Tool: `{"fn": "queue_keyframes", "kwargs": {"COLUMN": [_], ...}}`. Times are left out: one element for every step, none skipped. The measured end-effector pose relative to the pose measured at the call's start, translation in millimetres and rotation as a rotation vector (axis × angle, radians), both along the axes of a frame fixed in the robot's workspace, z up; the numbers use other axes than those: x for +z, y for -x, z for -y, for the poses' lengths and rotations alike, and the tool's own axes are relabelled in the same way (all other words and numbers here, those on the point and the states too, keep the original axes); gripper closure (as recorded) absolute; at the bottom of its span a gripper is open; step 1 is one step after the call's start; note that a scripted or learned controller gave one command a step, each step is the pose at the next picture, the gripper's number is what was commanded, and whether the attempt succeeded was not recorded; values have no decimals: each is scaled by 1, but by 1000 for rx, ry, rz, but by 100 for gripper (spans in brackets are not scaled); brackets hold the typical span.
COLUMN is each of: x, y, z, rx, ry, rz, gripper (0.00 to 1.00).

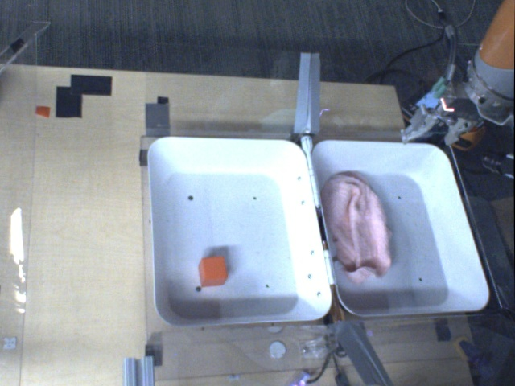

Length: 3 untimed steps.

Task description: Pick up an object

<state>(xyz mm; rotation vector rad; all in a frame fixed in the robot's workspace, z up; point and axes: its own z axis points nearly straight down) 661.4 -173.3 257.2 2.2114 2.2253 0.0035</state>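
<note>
A small orange cube [213, 271] lies in the left bin [169, 215], toward its front left. A crumpled pink cloth [358, 225] rests in the right bin [451, 240], against its left side. My gripper [430, 121] hangs at the right bin's far right corner, just outside the rim, well away from both objects. The grey arm with its orange band [495, 51] rises behind it at the top right. Nothing shows in the gripper.
A metal post [306, 95] stands behind the seam between the bins. Black shapes [80, 93] and a small orange marker [43, 112] lie on the wooden bench at far left. Cables [434, 14] trail over the dark floor near the arm.
</note>
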Motion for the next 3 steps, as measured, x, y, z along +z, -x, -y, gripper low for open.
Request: {"fn": "queue_keyframes", "kwargs": {"x": [-153,-168,-167], "y": [-8,77,88], "z": [-32,-12,-72], "rx": [-11,41,166], "ry": [-2,2,0], "rz": [-1,7,11], "gripper": [0,0,0]}}
